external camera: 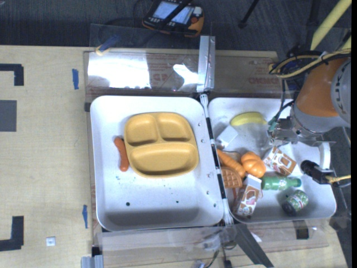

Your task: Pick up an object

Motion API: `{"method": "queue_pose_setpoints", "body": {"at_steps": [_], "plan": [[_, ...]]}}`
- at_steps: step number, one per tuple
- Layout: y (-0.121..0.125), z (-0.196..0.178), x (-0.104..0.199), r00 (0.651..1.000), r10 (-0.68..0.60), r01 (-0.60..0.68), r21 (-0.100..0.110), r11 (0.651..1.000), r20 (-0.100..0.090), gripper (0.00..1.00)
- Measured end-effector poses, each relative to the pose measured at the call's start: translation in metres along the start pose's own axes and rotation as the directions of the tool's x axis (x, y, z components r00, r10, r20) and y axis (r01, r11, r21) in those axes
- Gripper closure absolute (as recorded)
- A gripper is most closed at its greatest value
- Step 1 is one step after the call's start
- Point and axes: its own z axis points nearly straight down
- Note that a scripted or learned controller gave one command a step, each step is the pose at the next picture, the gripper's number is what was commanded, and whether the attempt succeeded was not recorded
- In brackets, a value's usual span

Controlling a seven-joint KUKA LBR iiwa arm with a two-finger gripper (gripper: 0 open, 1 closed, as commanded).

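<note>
Your gripper (277,132) sits in the upper right part of the right bin (329,202), low over the clutter, and you cannot tell from this angle whether it is spread or closed, nor that anything is caught in it. The nearest candidates lie just below and left of it: a small carton (279,162) with a red and white print, a green bottle (280,182) lying on its side beneath that, an orange toy fruit (253,163) beside a carrot (229,160), and a banana (247,118) up by the bin's top wall. To do this well, aim for one piece standing a little apart, such as the banana or the round dark can (295,201) at the lower right, rather than the tight knot in the middle where neighbours touch and would likely be dragged along. Come straight down and centre on the narrow axis. The left bin (109,149) holds a yellow divided tray (161,143) and a sausage (121,153) touching its left edge. Print shows on the cartons and can, but it is too small to read; no brand can be made out.
</note>
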Motion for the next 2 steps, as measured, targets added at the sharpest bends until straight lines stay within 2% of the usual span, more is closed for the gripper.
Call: {"method": "queue_pose_setpoints", "body": {"at_steps": [1, 2], "plan": [[-0.0465, -0.1347, 0.0769, 0.996, -0.094, 0.094, 0.007, 0.996, -0.001, 1.00], [-0.0466, -0.1348, 0.0764, 0.996, -0.094, 0.094, 0.007, 0.996, -0.001, 0.00]]}}
